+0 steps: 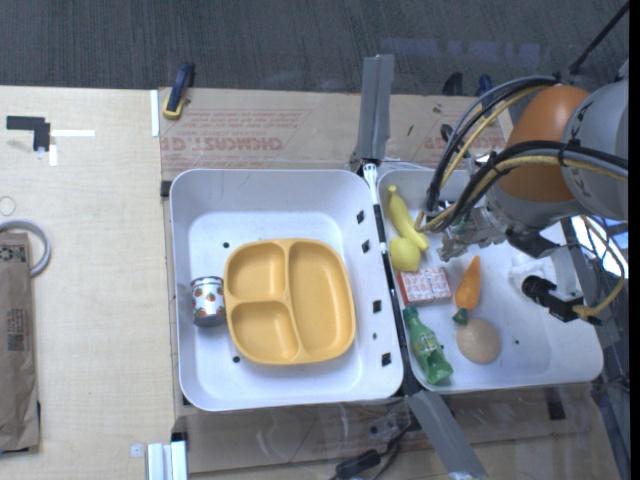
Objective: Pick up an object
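Low in the right bin (545, 376), closest to the near rim, a green bottle (428, 348) lies along the bin's left wall, with a round beige object (479, 342) just beside it on the right. Above those two, a carrot (468, 283) lies tilted with its green end pointing down toward the beige object, and a red-and-white patterned packet (424, 285) lies flat just left of it. A lemon (405, 254) sits at the packet's upper edge, and a banana (402, 216) runs up from the lemon along the left wall.

The gripper (455, 240) hangs low over the right bin's upper half, just right of the lemon and banana and just above the carrot's tip. Cables and shadow crowd it, so I cannot tell whether it is released or clenched, and nothing can be seen held in it. The grey arm (600, 148) with its orange band (545, 118) reaches in from the right.

The left bin (190, 228) carries a yellow divided plate (290, 300) in its middle, with a small printed can (207, 300) touching the plate's left edge.

Both bins rest on a cardboard sheet (270, 128) on the desk (90, 218). A brown paper bag (15, 348) lies at the desk's left edge, and a blue-and-yellow tool (179, 90) lies at the cardboard's far corner.
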### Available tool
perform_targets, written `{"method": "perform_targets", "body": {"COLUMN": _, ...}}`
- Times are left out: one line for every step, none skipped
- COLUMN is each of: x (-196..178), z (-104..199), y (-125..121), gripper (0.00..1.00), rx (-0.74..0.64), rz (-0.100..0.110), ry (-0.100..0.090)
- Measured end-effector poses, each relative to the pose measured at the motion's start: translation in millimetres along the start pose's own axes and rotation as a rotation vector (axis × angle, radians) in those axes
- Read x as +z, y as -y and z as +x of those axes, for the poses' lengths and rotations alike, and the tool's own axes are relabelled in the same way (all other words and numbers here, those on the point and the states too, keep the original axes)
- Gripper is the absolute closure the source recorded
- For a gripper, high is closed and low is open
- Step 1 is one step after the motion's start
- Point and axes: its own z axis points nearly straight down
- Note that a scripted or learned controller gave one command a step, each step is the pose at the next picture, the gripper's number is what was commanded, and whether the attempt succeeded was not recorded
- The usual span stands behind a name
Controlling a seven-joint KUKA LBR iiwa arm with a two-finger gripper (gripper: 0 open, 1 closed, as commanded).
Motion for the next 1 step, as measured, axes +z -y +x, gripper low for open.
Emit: {"method": "perform_targets", "body": {"x": 0.0, "z": -0.1, "y": 0.0, "gripper": 0.00, "rx": 0.000, "rz": 0.000, "ry": 0.000}}
